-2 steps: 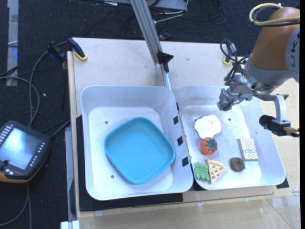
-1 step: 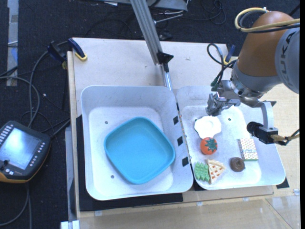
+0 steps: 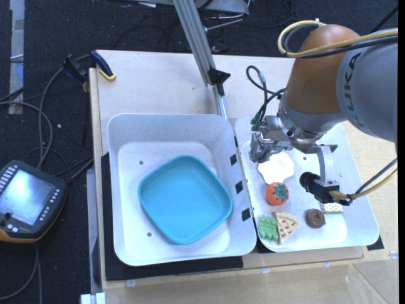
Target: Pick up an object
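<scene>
My gripper [image 3: 261,149] hangs low over the far left part of the right bin [image 3: 354,230], beside the divider between the bins. A flat white object [image 3: 277,168] lies just to its right and slightly nearer, touching or almost touching it. In front of that sits an orange tomato-like toy [image 3: 276,193] with a green top. Closer to the bin's front edge lie a green leafy toy [image 3: 267,227], a pizza-slice toy [image 3: 286,225] and a brown ring-shaped toy [image 3: 314,218]. A small pale block [image 3: 332,208] lies beside a black part of the arm.
A shallow blue tray [image 3: 184,199] takes up most of the left bin [image 3: 126,138]. A slanted metal pole [image 3: 197,38] rises behind the bins. The arm's grey and orange wrist [image 3: 329,68] overhangs the far part of the right bin. A teach pendant [image 3: 28,198] lies at left.
</scene>
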Controlling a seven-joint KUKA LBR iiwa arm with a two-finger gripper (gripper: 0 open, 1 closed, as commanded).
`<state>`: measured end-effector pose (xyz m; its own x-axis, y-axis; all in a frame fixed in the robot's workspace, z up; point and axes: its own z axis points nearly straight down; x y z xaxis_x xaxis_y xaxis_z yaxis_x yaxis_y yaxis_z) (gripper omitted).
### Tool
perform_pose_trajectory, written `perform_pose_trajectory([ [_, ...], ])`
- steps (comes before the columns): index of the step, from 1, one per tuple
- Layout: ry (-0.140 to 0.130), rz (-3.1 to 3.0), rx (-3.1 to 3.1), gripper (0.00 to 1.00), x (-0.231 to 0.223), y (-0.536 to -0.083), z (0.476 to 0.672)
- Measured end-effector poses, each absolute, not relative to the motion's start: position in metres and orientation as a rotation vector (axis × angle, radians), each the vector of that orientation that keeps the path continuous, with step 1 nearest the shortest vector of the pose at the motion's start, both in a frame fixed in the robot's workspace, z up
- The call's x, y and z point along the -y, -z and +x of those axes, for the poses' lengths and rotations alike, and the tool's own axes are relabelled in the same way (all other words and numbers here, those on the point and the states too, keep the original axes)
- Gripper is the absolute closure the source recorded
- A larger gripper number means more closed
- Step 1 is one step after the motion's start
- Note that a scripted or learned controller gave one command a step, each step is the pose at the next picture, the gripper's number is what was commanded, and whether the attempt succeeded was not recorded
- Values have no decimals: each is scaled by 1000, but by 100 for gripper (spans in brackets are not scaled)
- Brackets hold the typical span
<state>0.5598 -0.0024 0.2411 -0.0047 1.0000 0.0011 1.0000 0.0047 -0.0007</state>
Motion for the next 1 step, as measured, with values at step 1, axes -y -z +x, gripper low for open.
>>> perform_pose_trajectory([
  [1, 0, -2215, 2226, 100, -50, -231, 538],
])
